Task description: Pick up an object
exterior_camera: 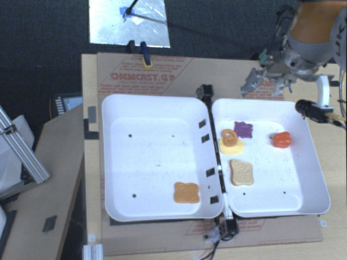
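The right bin [312, 167] holds a purple piece [243, 129], an orange ring [229, 137] lying on a pale yellow piece [233, 148], a red-orange piece [281, 140] and a tan toast slice [242, 173]. An orange waffle-like piece [186, 192] lies near the front right of the left bin [116, 145]. My gripper [262, 84] hangs above the back edge of the right bin, well clear of every piece, fingers spread and holding nothing.
A black clip [205, 91] sits at the back where the bins meet. Behind the bins lies brown cardboard [143, 75], then a silver sheet [129, 14]. A black part [310, 110] juts over the right bin's back right corner.
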